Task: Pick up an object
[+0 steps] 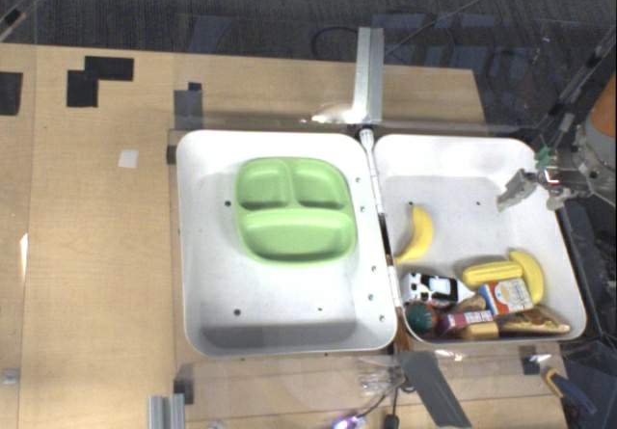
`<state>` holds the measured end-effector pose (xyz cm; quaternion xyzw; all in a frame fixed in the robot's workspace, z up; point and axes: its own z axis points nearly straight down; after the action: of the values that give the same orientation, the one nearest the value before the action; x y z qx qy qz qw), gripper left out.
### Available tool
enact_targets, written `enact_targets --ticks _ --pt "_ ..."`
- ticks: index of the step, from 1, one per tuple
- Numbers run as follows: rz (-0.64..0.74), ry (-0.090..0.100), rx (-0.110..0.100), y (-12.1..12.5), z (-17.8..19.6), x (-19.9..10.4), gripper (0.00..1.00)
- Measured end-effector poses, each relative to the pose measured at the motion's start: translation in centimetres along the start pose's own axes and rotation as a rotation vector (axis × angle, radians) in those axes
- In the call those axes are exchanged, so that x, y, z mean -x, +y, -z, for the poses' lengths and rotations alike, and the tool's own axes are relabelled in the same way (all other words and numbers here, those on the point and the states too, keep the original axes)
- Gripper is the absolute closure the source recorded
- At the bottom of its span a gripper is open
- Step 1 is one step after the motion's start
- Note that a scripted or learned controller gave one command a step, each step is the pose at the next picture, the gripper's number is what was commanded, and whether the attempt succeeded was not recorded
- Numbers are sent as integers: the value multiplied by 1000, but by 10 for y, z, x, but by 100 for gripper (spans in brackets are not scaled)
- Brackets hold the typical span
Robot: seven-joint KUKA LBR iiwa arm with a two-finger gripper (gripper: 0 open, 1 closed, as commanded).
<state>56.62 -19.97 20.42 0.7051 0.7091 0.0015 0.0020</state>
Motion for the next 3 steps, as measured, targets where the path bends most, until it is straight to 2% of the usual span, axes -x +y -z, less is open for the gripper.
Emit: enact_targets --ticks 1,2,3 --pt "158 0 0 3 -53 5 0" --pt "247 -1 2 -5 -63 3 0" --pt "433 -3 9 53 -115 -38 0"
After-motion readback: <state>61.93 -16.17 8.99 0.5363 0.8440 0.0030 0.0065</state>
